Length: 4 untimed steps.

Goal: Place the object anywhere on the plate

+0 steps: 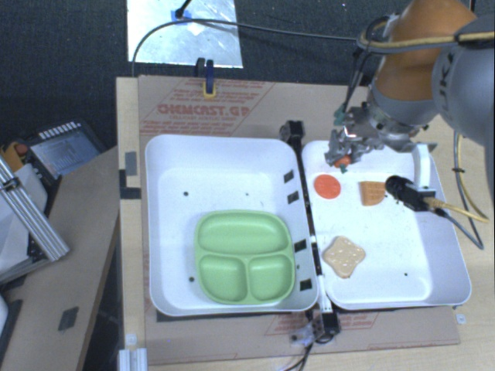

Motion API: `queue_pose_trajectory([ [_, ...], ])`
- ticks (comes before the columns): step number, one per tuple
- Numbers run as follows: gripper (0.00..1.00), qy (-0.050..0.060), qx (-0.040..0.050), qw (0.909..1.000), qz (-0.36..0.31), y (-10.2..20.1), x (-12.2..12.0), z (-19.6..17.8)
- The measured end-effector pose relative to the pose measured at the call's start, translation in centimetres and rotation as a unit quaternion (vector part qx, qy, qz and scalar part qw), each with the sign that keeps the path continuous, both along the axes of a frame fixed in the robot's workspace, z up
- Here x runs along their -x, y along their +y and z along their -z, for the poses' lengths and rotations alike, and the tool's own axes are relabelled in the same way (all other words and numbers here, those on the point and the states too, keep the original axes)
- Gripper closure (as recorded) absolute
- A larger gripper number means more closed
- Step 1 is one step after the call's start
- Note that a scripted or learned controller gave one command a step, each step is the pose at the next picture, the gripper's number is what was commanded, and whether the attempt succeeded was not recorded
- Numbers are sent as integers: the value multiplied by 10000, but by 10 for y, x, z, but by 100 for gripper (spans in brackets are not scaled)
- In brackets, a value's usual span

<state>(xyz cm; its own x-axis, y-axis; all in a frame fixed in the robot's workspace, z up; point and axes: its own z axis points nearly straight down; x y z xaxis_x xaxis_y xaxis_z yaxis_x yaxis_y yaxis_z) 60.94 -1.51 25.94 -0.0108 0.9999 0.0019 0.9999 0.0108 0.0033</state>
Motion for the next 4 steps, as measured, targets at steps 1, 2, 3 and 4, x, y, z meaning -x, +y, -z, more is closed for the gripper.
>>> queue_pose_trajectory([
  [1, 100, 7, 0, 10000, 4, 55, -18, 19],
  [2, 100, 10, 1, 10000, 8, 104, -28, 36],
  [3, 100, 4, -4, 10000, 8, 158, -46, 45],
  [4, 0, 7, 8, 10000, 27, 154, -46, 44],
])
